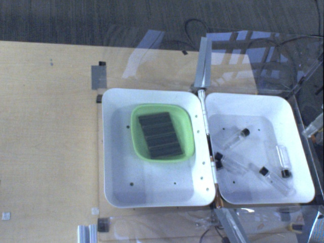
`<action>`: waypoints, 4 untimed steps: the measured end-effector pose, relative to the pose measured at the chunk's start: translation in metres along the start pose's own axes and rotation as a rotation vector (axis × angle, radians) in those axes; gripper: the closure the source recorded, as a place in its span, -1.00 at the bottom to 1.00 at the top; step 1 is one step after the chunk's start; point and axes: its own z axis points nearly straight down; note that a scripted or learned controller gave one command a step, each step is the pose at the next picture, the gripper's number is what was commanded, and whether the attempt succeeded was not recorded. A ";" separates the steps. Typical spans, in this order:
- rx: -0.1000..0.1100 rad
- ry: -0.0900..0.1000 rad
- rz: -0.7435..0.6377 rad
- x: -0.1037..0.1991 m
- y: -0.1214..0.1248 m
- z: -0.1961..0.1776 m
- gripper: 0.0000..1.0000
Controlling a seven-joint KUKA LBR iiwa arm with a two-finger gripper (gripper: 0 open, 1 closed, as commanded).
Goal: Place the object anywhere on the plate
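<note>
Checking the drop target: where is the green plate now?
The green plate sits in the left bin, toward its far side, with a dark ridged block lying on it.

What I can see of myself is one small piece of my arm point(314, 129) at the right edge, a pale grey, smooth, slanted sliver, too blurred and narrow to tell any cables, screws or markings.

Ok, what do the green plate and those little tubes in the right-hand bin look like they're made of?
The green plate looks like plastic, matte to slightly satin: an even lime colour, a soft rounded rim and no sharp glints. The tubes look like clear plastic or glass, since the white bin shows through them; which one is unclear. Their caps look black.
</note>
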 end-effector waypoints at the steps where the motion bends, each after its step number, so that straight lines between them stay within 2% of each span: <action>1: 0.000 0.000 0.000 0.000 0.000 0.000 -1.00; 2: -0.001 -0.002 -0.282 0.000 0.000 0.012 -1.00; 3: -0.001 -0.002 -0.493 0.000 0.000 0.018 -1.00; 4: -0.001 -0.004 -0.795 0.000 0.000 -0.028 -1.00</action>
